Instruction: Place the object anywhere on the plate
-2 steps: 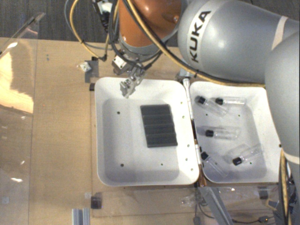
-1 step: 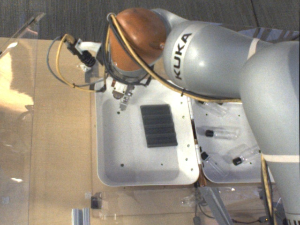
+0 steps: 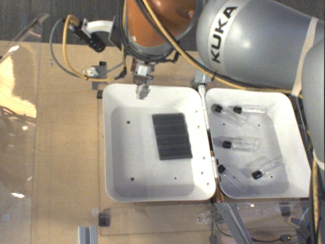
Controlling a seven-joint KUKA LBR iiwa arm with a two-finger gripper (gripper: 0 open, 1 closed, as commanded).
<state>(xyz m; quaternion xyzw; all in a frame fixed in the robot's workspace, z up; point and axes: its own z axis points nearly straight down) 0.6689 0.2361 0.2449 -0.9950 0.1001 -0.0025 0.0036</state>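
Hand (image 3: 141,91) is seen over the back rim of the left bin (image 3: 114,182); fingers look nearly closed, nothing seen between them. Dark ridged plate (image 3: 172,136) lies mid-bin. Capped vials (image 3: 240,145) lie in the right bin (image 3: 297,184), ungrasped. Pick step judged pending; a reach rightward is needed.

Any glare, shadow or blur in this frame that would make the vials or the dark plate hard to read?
Camera view: the clear vials nearly vanish against the white right bin, their black caps the main cue; the dark plate reads crisply in the left bin; soft shadow along that bin's lower wall; bright reflection on the bench at left; the hand looks small and slightly soft.
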